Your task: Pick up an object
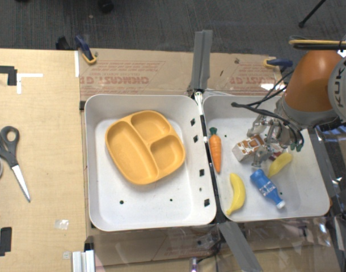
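My gripper (265, 146) hangs low in the right bin (309, 203), under the orange band of the arm (309, 81). It is right beside a small brown and white packet (247, 148) on its left and a yellow fruit-shaped piece (281, 163) on its lower right. A blue bottle (268, 188) lies just below it. A yellow banana (236, 193) and an orange carrot (215, 151) lie further left in the same bin. Whether anything sits inside the gripper is hidden by its body.
The left bin (105, 208) holds a yellow divided plate (144, 146). A grey divider bar (202, 61) runs between the bins. Scissors (11, 157) lie on the bench at far left. Cables trail from the wrist over the right bin's far side.
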Available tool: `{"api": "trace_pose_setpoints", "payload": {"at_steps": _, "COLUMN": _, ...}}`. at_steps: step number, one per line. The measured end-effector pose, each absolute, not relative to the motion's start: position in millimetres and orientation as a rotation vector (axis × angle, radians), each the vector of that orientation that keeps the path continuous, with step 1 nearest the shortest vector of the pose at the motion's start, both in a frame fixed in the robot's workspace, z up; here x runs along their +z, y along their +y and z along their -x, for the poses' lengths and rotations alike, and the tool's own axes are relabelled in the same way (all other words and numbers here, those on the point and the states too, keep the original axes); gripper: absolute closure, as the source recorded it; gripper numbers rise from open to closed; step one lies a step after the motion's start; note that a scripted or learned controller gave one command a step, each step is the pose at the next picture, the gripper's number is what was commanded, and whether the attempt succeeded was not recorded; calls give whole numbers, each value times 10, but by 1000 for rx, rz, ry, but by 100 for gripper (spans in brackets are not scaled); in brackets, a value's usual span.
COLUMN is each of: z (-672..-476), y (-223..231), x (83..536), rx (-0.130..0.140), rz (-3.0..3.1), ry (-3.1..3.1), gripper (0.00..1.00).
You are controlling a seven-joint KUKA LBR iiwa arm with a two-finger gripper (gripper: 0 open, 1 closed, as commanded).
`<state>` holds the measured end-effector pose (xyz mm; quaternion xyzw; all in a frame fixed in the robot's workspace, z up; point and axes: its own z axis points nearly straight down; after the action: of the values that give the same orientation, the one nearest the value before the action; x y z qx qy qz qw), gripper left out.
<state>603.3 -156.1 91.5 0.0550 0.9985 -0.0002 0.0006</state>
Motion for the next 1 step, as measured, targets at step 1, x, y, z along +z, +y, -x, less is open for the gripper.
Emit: {"api": "trace_pose_setpoints", "payload": {"at_steps": 1, "z": -5314, "y": -1225, "x": 903, "rx": 0, "rz": -208, "ry": 3136, "gripper": 0}}
